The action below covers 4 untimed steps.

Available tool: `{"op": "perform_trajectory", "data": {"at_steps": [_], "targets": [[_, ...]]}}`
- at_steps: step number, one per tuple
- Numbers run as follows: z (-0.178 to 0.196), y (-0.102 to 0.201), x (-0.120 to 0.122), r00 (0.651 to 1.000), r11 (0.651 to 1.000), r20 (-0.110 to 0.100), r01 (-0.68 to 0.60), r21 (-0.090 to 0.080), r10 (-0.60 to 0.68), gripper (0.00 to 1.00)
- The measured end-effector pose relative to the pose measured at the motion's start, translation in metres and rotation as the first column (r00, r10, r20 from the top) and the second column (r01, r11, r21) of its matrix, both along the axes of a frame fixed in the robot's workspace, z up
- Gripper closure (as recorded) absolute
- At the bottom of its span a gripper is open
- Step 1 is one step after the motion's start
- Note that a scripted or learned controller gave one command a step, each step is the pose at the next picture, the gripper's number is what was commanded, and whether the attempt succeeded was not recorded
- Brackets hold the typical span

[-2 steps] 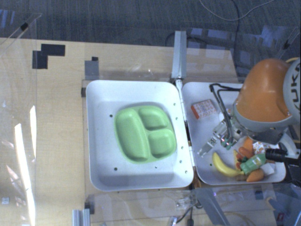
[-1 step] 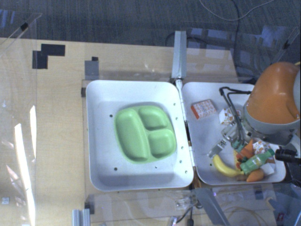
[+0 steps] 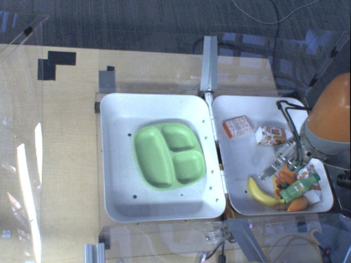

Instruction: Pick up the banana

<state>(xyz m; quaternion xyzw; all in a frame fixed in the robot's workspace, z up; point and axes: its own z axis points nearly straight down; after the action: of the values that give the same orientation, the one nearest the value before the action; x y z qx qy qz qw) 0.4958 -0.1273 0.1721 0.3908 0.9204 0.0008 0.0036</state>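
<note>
Below jaws (image 3: 272, 170), banana (image 3: 262, 193) lies apart, ungripped; jaw opening unclear.

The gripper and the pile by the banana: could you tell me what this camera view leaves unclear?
- Gripper: too small and blurred to read the finger state.
- Pile right of the banana: overlapping, items can't be identified.
- Arm: cut off by the right edge.

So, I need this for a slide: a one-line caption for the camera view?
Tool hovers in the right bin above the banana; green tray sits in the left bin.
</note>
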Motion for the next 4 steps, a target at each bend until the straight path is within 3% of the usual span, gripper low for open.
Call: {"op": "perform_trajectory", "data": {"at_steps": [1,2,3,4], "targets": [[-0.083,0.038,-0.005,0.989,0.989,0.007,-0.147,-0.003,0.147,0.0],[-0.07,0.04,-0.002,0.989,0.989,0.016,-0.146,-0.004,0.146,1.0],[0.013,0.117,0.032,0.986,0.986,-0.001,0.167,0.003,-0.167,1.0],[0.013,0.117,0.032,0.986,0.986,-0.001,0.166,0.003,-0.166,0.0]]}}
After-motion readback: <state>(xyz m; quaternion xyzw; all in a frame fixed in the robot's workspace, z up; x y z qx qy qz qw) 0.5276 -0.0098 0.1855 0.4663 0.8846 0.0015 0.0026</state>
